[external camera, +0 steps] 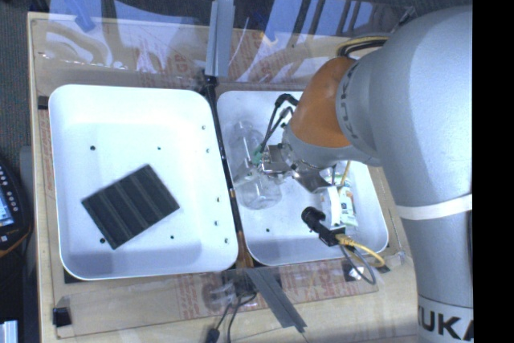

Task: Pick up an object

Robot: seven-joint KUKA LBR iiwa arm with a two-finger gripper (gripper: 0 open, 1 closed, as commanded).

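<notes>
One grey arm point(418, 92) reaches over the table point(161, 293), which carries two white bins: the left bin point(120, 132) and the right bin point(281, 249).

One dark ribbed slab point(130, 206) lies flat and skewed in the left bin, well apart from the arm. In the right bin I count one clear object point(250, 173), possibly two nested pieces, as its see-through outline is hard to trace against the white floor.

The gripper point(269, 161) sits low at that clear object's right edge, touching or just beside it. I judge the step to be the reach-and-grasp, not yet a lift. Whether the gripper is clasped or released cannot be told, since the wrist hides it.

The next move calls for a firm closure on the slippery clear wall, then a straight rise clear of the bin's rim.
</notes>
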